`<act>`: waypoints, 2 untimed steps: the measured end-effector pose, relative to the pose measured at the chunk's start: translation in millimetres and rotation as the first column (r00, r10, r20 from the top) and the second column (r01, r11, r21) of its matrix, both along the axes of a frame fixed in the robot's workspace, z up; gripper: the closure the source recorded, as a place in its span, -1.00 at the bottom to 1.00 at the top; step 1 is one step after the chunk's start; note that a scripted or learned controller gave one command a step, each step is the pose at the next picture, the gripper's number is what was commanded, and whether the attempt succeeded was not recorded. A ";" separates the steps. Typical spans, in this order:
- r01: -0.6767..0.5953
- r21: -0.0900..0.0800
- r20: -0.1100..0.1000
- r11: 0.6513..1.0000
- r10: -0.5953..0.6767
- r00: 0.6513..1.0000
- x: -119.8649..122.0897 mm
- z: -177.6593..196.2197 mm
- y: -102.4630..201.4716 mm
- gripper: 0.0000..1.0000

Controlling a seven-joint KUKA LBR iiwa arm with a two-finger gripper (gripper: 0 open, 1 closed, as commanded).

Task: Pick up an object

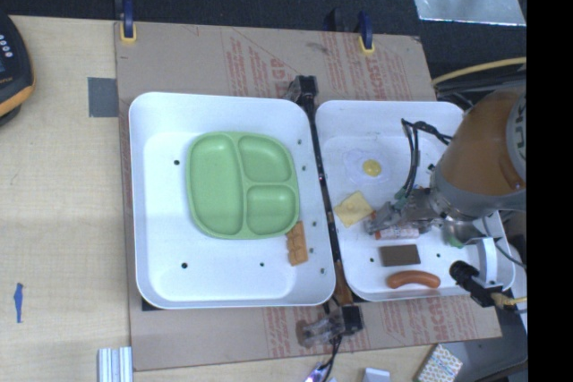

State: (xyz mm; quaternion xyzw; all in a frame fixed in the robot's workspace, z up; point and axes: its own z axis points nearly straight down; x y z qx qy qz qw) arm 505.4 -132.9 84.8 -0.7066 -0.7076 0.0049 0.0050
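Observation:
My gripper (387, 220) is low inside the right bin (448, 116), reaching in from the right under the orange-banded wrist (479, 152). It hovers just right of a yellow cheese slice (352, 208) and above a brown rectangular block (399, 255). A small reddish-white piece (395, 233) lies directly under the gripper, partly hidden by it. A fried egg (370, 166) rests toward the back of this bin, and a sausage (414, 280) lies near its front wall.
The left bin (152, 192) holds a green divided plate (242, 184) and a brown cracker piece (296, 243) by its right wall. Black cables (414, 152) loop from the wrist over the right bin. A divider rail (319, 183) separates the bins.

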 end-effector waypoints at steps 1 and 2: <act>-0.005 -0.001 0.008 1.000 0.005 1.000 3.1 16.8 0.9 1.00; -0.010 0.001 0.019 1.000 0.010 1.000 26.4 112.1 74.7 1.00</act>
